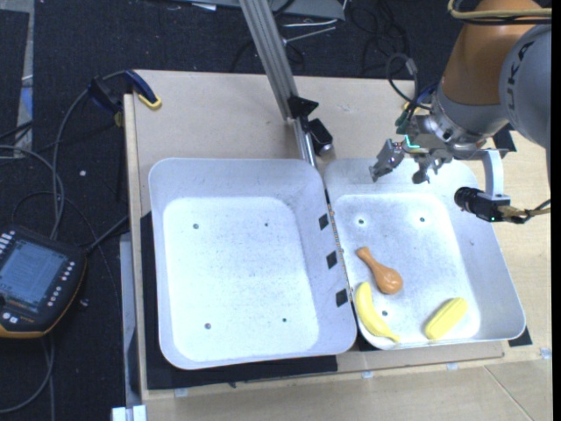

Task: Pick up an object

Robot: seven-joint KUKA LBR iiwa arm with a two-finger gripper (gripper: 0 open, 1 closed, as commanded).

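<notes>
Claw: the gripper point(401, 167) hangs open, holding nothing, over the right bin's point(491, 261) far edge.
Toys: banana point(372, 314), orange drumstick point(381, 272), yellow block point(444, 317) lie near the front.
Risk: they sit close together, so the claw might bump one away.

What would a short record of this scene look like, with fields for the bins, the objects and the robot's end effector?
left bin: white, shallow
right bin: white, holds three objects
objects: orange drumstick-shaped toy, yellow banana, yellow oblong piece
object placement: all near the right bin's front edge
end effector: above the right bin's far edge, nothing between its fingers
task state: no object picked up yet
</notes>
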